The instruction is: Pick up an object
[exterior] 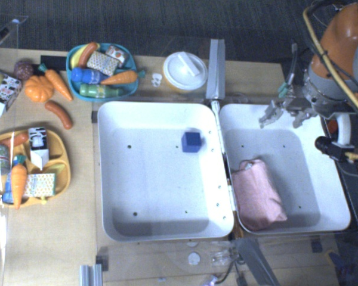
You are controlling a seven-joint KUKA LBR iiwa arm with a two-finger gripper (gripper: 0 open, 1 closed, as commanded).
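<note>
We look down on a pale wooden bench (65, 231) with dark grey carpet (167, 8) beyond its far edge, behind the gripper (284, 115). A grey metal bar (214, 70) stands upright just to the gripper's left in the view, beside a round white lidded container (185, 70). Far to the gripper's left sit a blue bowl (101, 70) and a yellow tray (30, 168) of toy food, with loose toy vegetables (48, 91) between them. The light is even and soft, casting faint shadows.
</note>
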